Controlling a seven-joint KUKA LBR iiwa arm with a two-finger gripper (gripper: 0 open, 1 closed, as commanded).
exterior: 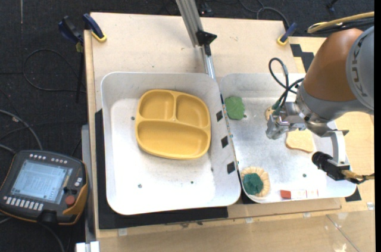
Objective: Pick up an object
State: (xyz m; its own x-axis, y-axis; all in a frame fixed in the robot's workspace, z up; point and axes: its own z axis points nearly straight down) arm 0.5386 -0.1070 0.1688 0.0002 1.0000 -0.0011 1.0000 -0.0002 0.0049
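Gripper (274, 127) low in right bin (262, 87), finger state cannot be told; nearest target, tan toast-like piece (299, 142), lies just beside it, so centre over the piece before closing.

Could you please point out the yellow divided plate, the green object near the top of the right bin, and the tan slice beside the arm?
yellow divided plate (174, 124): camera view, on its centre ridge.
green object (234, 108): camera view, on its middle.
tan slice (299, 142): camera view, on its visible top face.
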